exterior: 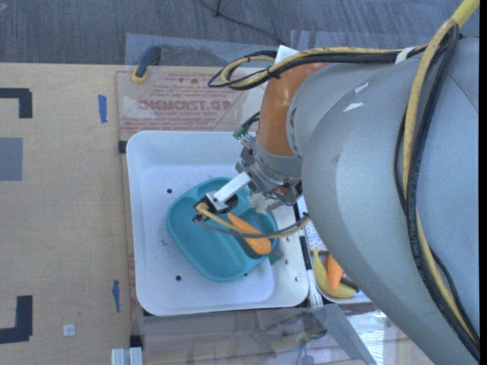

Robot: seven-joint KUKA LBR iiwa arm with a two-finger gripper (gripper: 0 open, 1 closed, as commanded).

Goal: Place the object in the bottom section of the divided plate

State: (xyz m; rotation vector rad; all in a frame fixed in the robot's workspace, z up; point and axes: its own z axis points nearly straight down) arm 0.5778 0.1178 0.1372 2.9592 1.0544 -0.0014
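A teal divided plate (209, 245) lies tilted in the left white bin (152, 204). An orange carrot-shaped object (249, 233) rests on the plate's right side, near its rim. My gripper (264, 201) hangs just above the plate's upper right part, close over the carrot's upper end. The wrist and the big grey arm hide the space under the gripper, so I cannot see whether the carrot is held. The plate's dividers are mostly covered too.
In the right bin, a yellow banana-like piece (329, 281) and a small orange item (335, 265) peek out below the arm. A wooden board (61, 204) lies left of the bins. The arm covers most of the right bin.
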